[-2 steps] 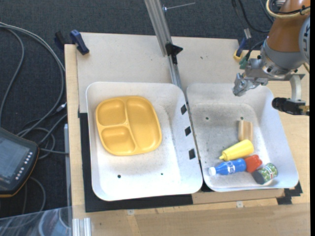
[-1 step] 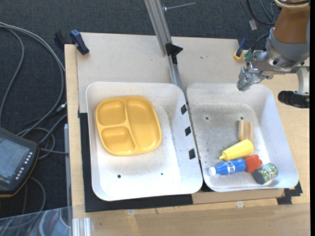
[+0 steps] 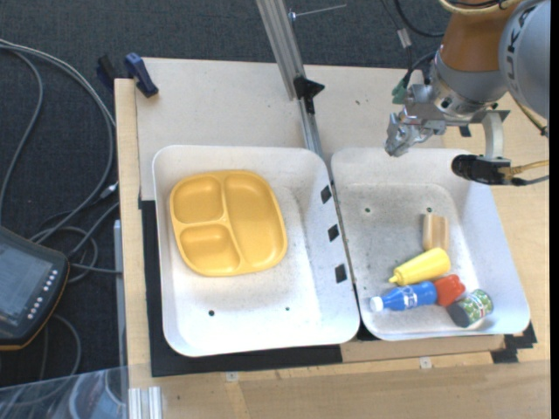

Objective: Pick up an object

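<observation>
Crowded at the right bin's near corner: bottles, block; far half bare. Hovering above its far rim, claw, grip state unreadable, nothing visibly held.

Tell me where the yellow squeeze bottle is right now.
The yellow squeeze bottle lies in the right bin, toward its near right corner, between the wooden block and the blue bottle.

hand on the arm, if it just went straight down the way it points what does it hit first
Most likely the far rim of the right bin, just beneath the hand. The height above it is unclear from this slanted view.
</observation>
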You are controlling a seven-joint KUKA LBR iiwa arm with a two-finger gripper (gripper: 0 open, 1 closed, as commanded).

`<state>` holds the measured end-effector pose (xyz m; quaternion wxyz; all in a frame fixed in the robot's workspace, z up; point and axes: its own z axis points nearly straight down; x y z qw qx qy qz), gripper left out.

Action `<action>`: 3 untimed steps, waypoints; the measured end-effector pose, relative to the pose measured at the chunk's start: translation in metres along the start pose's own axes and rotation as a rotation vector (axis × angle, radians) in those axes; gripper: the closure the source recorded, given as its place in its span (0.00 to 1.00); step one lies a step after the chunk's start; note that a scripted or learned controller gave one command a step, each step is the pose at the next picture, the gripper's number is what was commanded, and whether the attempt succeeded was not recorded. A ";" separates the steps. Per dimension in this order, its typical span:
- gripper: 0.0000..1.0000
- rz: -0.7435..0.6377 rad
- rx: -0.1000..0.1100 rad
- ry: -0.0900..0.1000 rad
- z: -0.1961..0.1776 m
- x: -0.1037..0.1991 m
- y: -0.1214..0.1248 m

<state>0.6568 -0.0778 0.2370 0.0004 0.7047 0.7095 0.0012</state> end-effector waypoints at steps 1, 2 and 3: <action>1.00 -0.001 -0.001 0.001 -0.008 0.053 0.012; 1.00 -0.001 0.000 0.001 -0.015 0.110 0.014; 1.00 0.000 0.000 0.002 -0.016 0.166 0.015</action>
